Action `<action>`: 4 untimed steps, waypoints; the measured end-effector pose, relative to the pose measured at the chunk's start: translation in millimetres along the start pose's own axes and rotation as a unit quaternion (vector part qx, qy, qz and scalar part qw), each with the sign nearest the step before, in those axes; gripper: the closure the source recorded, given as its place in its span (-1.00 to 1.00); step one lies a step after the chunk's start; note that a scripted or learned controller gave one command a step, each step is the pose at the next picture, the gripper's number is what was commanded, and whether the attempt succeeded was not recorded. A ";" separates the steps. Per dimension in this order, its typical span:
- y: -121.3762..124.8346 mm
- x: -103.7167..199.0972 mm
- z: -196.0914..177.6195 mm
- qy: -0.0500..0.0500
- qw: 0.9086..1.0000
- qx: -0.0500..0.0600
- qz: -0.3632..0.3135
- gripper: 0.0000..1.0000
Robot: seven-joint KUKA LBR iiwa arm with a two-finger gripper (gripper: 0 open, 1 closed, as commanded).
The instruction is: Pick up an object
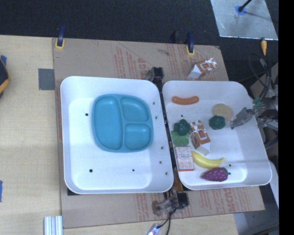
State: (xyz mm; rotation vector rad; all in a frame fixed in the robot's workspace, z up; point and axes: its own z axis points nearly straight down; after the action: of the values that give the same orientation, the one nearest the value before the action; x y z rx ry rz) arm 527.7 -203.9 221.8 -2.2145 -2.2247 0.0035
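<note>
White plastic everywhere: two shallow bins side by side on the table (24, 146), and the pincer (233, 124) sits low over the right bin (245, 146), near its right wall. Its fingers look slightly apart at the tips, with nothing between them.

Just to the pincer's left lies a dark green round piece (216, 122), close but not touching, and right behind that a pale tan disc (222, 111). Further left there's a small brown-and-white carton (199, 135), with a green leafy lump (182, 127) beside it and a flat green piece (180, 140) below that. Up and away from the pincer, near the bin's far wall, lies an orange sausage (185, 100).

Nearer the camera than the pincer, a yellow banana (207, 159) curves along the floor, touching a red-and-white packet (184, 158). A purple bunch of grapes (215, 175) rests by the near wall.

Well across from the pincer, the left bin (78, 170) carries a blue divided plate (122, 123). Beyond the right bin, on the brown cardboard (112, 58), lies another small carton (203, 68).
</note>
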 end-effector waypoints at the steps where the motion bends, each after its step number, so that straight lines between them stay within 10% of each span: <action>1: 43.4 64.5 111.5 -0.001 1.000 -0.008 0.000 -1.00; 2: 110.2 10.2 117.6 0.000 1.000 -0.011 0.000 -1.00; 3: 65.6 23.2 117.2 -0.005 1.000 -0.017 0.001 -1.00; 4: 77.3 89.6 117.4 -0.005 1.000 -0.015 0.001 -1.00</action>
State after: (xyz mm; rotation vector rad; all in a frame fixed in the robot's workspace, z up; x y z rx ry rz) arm 604.2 -113.9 104.2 -2.2362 -2.2432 -0.0192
